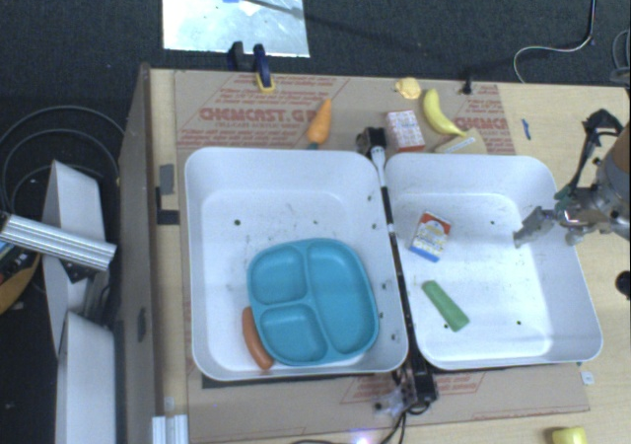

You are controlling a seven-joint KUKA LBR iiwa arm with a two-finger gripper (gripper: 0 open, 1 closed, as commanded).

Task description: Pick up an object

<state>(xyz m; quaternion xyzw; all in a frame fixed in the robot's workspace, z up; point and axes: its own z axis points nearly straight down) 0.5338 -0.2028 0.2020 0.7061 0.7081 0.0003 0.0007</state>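
- Now the tool [527, 230] hangs at the right bin [567, 274]; open or closed, I cannot tell.
- Small box [430, 236] lies just beyond its tip; centre over it first, I'd say.

You are looking at a robot lab. Two white bins [296, 176] sit on a cardboard-covered bench [246, 111]. Beyond the bench, cables [582, 33] trail over dark carpet [79, 18].
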